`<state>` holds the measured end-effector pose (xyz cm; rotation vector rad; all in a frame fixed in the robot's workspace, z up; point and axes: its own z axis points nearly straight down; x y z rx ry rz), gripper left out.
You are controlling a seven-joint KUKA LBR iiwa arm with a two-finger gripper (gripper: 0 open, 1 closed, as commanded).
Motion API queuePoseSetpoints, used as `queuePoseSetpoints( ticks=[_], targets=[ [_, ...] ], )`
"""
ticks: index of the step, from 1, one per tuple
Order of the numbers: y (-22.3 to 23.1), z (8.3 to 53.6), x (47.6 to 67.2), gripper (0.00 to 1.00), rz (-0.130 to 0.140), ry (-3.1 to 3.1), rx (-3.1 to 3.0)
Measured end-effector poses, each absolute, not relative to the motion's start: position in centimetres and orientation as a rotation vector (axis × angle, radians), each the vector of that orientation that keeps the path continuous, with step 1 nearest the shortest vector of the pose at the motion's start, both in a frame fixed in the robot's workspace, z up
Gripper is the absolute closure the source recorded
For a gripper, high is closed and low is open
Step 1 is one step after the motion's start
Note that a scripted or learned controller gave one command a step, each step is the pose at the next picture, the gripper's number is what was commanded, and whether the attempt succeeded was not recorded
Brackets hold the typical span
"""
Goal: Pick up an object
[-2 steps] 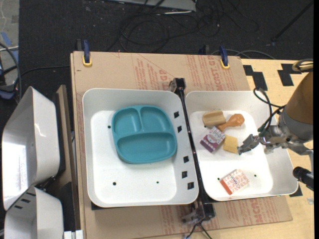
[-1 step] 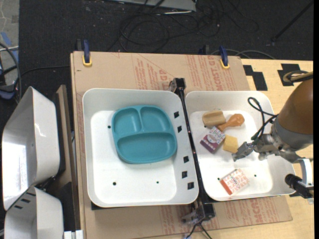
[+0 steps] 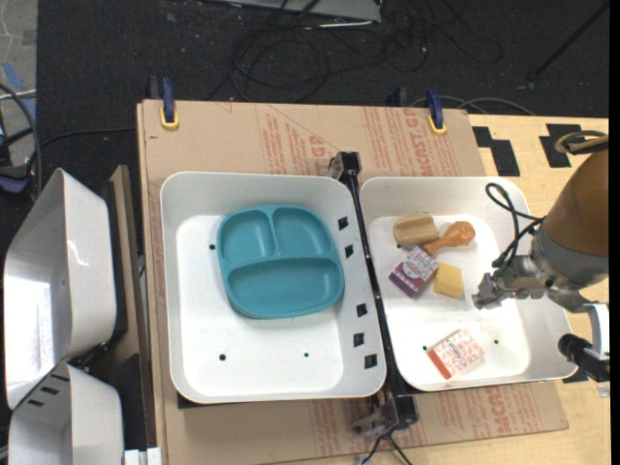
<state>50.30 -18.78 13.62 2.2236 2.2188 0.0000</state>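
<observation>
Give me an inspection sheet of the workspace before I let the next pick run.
Surface: cardboard-covered bench bearing two white bins side by side, left bin and right bin.
Job's things: in the right bin, a tan block, an orange drumstick-shaped toy, a purple packet, a yellow wedge and a red-and-white packet.
Clutter: a teal divided plate in the left bin.
Grippers: hand low over the right bin, right of the yellow wedge; nothing seen between its fingers.
Cables: black cable loop by the wrist; loose cables on the floor beyond the bench.
Surroundings: two clamps on the far edge; white tubs at left.
</observation>
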Motion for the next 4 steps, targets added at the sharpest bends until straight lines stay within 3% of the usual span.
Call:
queuePoseSetpoints(
  ticks=[2,4],
  targets=[
    [-18.8,25.1,50.0,1.00,0.004,2.221,2.213],
    [-7.2,25.8,52.0,1.00,0.003,2.231,2.211]
  ],
)
